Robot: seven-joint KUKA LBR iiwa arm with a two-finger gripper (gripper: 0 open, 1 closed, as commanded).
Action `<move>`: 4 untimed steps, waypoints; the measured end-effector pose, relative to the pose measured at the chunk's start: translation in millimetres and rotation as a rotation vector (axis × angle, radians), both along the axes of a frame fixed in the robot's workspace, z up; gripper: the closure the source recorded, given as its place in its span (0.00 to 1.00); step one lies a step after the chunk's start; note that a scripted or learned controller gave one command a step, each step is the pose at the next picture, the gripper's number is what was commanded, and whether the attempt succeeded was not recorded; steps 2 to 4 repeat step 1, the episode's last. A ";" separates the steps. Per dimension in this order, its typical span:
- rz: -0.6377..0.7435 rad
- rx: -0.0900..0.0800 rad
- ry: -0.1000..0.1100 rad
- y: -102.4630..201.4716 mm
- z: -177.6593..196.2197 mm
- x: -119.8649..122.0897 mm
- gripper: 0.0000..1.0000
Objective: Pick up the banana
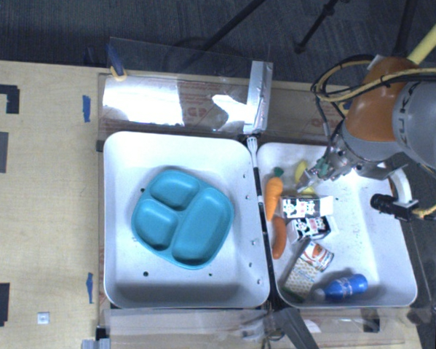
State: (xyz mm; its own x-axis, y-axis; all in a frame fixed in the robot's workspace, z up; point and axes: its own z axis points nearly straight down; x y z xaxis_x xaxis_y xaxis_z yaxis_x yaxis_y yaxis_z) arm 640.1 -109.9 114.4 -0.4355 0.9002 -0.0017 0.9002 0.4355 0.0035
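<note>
Blue bottle (pixel 345 285) is seen at front of rt bin (pixel 389 248). Banana (pixel 300 171) lies at bin's back-left, w/ gripper (pixel 325 168) just beside it; jaw state can't be told. Pickup judged not yet done.

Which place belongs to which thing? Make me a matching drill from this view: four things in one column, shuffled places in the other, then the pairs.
Things
1. blue three-compartment plastic plate
2. long orange carrot
3. blue plastic bottle
4. small yellow banana

Places
A. near front edge of the right white bin
B. back of the right bin, next to the claw
C. middle of the left white bin
D. along the right bin's left wall

Pairs: 1-C, 2-D, 3-A, 4-B
</note>
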 end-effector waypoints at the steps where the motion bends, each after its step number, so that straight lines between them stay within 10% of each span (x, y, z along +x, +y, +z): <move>1: -0.360 -0.001 0.003 32.0 69.9 3.2 1.00; 4: -0.360 -0.001 0.003 32.0 69.9 3.2 1.00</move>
